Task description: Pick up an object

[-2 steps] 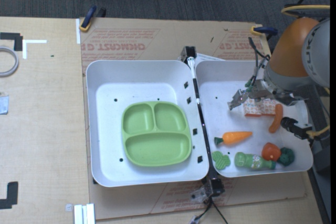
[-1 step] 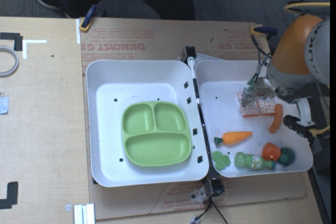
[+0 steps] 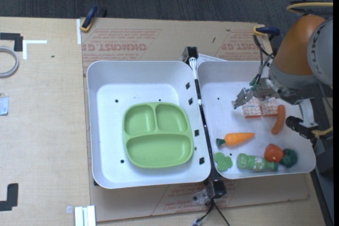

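- The desk (image 3: 42,114) is spreading across most of the frame, pale wood with a printed cardboard sheet (image 3: 132,42) lying under the bins, and dark carpet is showing along the top of the frame.
- The left bin (image 3: 106,79) is sitting at centre and carrying a green divided plate (image 3: 158,135); the right bin (image 3: 222,79) is touching it along a clipped seam.
- The arm (image 3: 302,55) is reaching in from the right edge, its orange band sitting over the upper right corner of the right bin.
- The pincer (image 3: 244,99) is hanging low in the upper middle of the right bin, just beside a red-and-white packet (image 3: 253,109); whether it is gaping or closed, and whether anything is caught in it, I cannot tell.
- Candidates for picking are lying in the right bin: the packet, a sausage (image 3: 278,119) at its right, a carrot (image 3: 238,138) below, and along the bottom wall a green leafy piece (image 3: 224,162), a green bottle (image 3: 255,162), a tomato (image 3: 273,153) and a dark green piece (image 3: 289,157).
- By my reading, the approach is under way; next, the pincer is needing to settle squarely on the packet and close before lifting.
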Robot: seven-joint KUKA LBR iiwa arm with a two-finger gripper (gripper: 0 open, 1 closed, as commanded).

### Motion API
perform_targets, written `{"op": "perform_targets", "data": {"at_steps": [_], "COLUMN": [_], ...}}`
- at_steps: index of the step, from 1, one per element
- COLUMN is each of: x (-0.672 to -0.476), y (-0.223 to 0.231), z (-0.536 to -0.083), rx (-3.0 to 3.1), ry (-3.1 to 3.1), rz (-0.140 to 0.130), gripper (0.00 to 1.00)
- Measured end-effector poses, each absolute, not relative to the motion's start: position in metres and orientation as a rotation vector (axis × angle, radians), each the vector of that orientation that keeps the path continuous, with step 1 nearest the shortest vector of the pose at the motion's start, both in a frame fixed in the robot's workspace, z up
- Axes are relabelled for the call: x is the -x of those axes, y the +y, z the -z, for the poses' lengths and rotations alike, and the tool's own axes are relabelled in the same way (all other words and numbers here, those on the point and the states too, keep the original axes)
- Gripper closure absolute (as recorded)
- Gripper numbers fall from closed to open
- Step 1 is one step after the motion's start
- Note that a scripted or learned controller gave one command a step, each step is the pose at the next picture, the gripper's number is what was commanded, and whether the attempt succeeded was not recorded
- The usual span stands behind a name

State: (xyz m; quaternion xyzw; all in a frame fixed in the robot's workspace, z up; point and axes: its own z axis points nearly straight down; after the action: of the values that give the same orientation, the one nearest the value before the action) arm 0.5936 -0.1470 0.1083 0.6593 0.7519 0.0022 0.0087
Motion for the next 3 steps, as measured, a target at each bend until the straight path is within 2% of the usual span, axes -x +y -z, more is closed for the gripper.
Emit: {"op": "perform_targets", "data": {"at_steps": [1,2,3], "x": [-0.5940,-0.5940,-0.5946], "y": [-0.1476,-0.1475,-0.1479], "z": [-0.1182,-0.1182,-0.1280], "rx": [-2.060,-2.061,-2.060], "ry": [2.346,2.346,2.344], "rz": [-0.007,-0.007,-0.007], "gripper": [1.00,0.00,1.00]}}
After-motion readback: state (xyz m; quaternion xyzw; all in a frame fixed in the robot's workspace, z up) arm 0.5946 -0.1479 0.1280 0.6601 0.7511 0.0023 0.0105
